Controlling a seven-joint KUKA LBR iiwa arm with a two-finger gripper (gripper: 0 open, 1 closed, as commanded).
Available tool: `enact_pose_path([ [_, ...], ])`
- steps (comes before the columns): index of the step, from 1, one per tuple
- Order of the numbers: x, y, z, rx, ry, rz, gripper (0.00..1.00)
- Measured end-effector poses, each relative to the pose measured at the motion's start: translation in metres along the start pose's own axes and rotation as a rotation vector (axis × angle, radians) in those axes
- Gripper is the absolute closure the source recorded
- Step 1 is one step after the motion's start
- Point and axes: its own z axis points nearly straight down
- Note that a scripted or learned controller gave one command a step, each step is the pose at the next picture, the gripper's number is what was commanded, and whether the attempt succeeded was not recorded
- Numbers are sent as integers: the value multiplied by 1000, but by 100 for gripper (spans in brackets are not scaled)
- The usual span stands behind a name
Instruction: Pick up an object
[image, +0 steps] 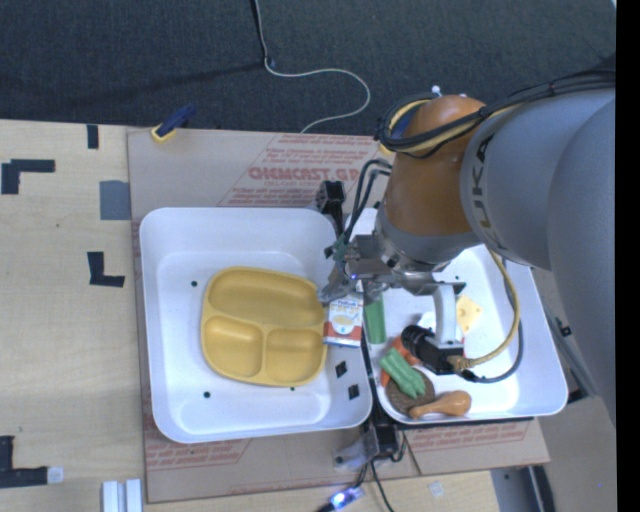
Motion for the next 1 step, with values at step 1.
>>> enact_pose_path([
  [1,33,-13,6,-1,-2,2,100],
])
